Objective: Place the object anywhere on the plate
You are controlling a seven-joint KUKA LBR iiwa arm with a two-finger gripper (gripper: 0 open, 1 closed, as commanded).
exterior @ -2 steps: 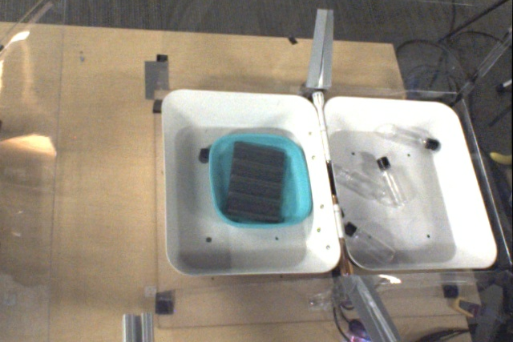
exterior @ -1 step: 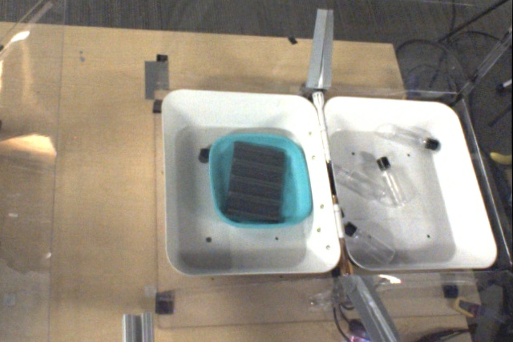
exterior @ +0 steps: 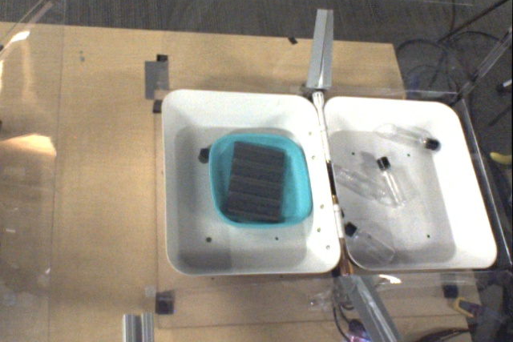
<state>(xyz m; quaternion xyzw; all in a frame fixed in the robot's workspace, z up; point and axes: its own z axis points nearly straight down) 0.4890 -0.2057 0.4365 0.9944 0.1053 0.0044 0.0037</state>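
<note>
Currently:
pincer: opening and load, cannot tell; so places below are given thing to thing.
block (exterior: 256,182): dark grey, ribbed, lying flat on the plate, roughly centred, long side running up-down in the view.
plate (exterior: 216,172): teal, sits mid left bin.
left bin (exterior: 184,236): white, touching the right bin along the centre seam.
right bin (exterior: 449,236): white, holds clear vials (exterior: 390,180) with black caps, scattered, lying down.
bench (exterior: 96,172): tan wood.

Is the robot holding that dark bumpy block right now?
No, nothing is holding it. The dark ridged block lies by itself on the teal plate in the left bin.
</note>
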